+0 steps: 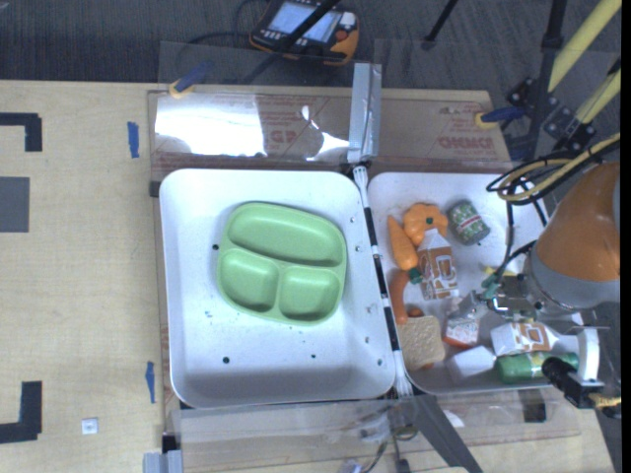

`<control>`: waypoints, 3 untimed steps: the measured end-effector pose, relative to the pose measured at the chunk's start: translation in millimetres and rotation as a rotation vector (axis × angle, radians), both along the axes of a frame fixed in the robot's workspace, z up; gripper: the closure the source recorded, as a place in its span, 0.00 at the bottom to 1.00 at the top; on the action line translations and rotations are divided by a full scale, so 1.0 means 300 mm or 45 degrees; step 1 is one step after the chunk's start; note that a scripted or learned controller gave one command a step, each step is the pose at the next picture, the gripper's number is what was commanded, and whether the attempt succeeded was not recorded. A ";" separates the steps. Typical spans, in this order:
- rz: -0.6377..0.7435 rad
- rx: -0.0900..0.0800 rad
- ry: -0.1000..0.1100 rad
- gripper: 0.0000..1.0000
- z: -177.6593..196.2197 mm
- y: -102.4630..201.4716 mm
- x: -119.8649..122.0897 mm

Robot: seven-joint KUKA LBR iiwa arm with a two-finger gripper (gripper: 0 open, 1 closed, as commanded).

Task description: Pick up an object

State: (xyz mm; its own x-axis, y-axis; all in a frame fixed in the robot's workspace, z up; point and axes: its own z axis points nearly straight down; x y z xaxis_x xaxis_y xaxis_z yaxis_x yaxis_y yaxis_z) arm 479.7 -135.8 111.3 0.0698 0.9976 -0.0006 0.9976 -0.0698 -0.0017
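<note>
A: Start nearest the camera. What lay at the front of the right bin point(513, 187)?

B: A green bottle point(517, 367) on its side along the front wall, with a small white carton point(521, 338) touching it just behind. Left of those sat a rough tan slab like a slice of bread point(422, 341).

A: And the arm point(582, 244)?

B: It hung over the bin's right side, grey with its orange band. The fingers point(490, 301) sat low, near the bin's middle, amid the clutter. Wires and metal hid them, so whether they were parted or closed on anything, I couldn't tell.

A: Which step, then?

B: By my reading, the reach down, before any lift. Next it would need to settle on one piece and close squarely; the pile was tight, so neighbours could foul the grip.

A: Further back?

B: A printed pouch point(438, 272), glossy, then smooth orange plastic shapes point(414, 229) and a small green can point(467, 221) towards the rear wall. Left of that bin, the other bin point(187, 294) held a matte green divided tray point(282, 260), rounded, three wells. Both bins stood on the pale desk point(69, 254).
</note>
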 end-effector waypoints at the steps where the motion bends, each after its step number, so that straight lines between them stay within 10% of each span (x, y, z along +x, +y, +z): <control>1: -0.005 -0.001 0.002 1.00 0.021 -0.004 0.002; 2: 0.237 -0.017 -0.026 1.00 -0.060 0.068 0.017; 3: 0.136 0.001 -0.001 1.00 0.294 0.319 0.000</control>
State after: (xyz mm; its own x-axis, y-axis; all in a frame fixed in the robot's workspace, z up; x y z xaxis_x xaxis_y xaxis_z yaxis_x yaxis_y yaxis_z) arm 479.7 -40.0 199.6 -0.0373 0.9993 0.0003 0.9993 0.0373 -0.0006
